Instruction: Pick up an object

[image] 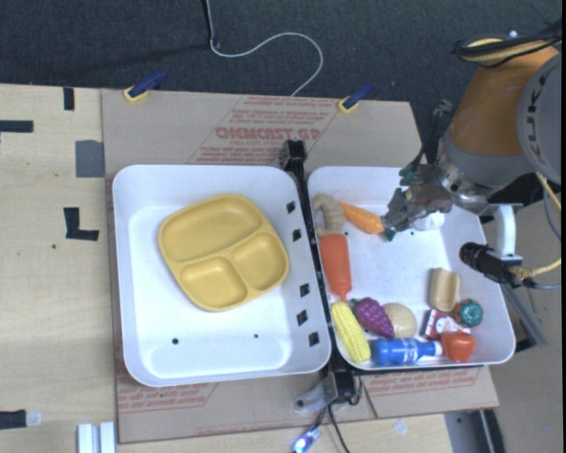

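Note:
The right bin (410,272) holds toy food. A small orange carrot (362,219) lies near its back left, a long orange-red sausage-like piece (337,264) below it, and a beige piece (327,213) beside the bin's left wall. Along the front lie a yellow corn cob (350,331), purple grapes (373,316), a blue bottle (403,351), a tan bread piece (441,289) and a red-green item (462,345). My gripper (398,223) hangs low over the bin's back, just right of the carrot. Nothing shows between its dark fingers.
The left bin (141,281) carries a yellow divided plate (224,251). A black divider with clips (305,253) runs between the bins. The arm's orange band and grey wrist (495,121) fill the upper right. A white cable (264,45) curls behind the bins.

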`<state>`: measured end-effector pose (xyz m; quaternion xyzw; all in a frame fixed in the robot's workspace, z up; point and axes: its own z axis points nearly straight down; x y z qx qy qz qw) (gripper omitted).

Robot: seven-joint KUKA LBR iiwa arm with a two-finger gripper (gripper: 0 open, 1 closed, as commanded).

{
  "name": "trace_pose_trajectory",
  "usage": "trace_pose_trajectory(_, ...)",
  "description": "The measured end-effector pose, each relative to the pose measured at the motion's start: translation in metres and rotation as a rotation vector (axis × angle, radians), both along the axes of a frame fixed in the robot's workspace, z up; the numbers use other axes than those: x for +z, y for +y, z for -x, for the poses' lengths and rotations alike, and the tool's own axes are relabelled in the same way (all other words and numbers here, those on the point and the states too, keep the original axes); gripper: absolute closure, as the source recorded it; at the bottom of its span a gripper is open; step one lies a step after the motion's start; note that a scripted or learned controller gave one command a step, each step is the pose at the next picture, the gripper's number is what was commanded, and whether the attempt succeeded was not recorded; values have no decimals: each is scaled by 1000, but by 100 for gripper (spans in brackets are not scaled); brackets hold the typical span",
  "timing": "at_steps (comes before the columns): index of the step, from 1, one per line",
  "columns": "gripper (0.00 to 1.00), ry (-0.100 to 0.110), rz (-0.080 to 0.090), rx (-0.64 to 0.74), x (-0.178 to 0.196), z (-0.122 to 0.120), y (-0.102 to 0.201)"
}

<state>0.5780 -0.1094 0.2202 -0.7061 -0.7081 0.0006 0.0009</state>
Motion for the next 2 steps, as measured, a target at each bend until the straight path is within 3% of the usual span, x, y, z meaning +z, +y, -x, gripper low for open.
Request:
trace_pose_trajectory(1,100,-7,-1,3,129,72,49)
trace_pose_trajectory(2,100,-1,-2,7,136,92,127)
